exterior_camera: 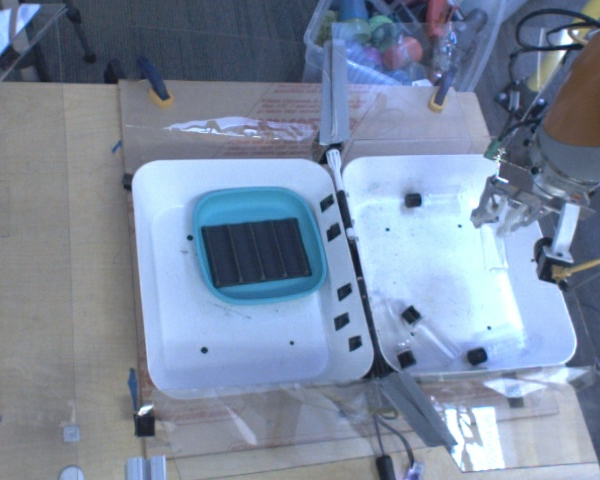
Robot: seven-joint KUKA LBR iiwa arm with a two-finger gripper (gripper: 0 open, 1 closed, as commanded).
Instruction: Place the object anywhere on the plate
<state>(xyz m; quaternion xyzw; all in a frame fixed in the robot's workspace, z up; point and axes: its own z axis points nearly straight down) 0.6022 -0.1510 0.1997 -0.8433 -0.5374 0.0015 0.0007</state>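
looking from the left, we find the left bin (170, 338) holding a teal plate (257, 243), squarish with rounded corners. a dark ribbed slab (255, 251) lies flat on the plate and covers most of its floor. a few small dark specks sit on the bin floor below the plate.

at the centre, the divider (342, 258) between the two bins carries a row of small black tabs.

moving on, we find the right bin (450, 268) with small black blocks on its floor: one near the top (412, 200), one low at the centre (410, 315), and one near the bottom rim (476, 355).

at the right edge of this bin we see the gripper (500, 213), hanging from the grey arm (570, 128) over the bin's upper right corner. the fingers are too blurred against the white wall for us to tell whether they are spread or pressed together, and we see nothing clearly between them.

the ribbed slab on the plate lies well apart from the gripper, across the divider in the other bin.
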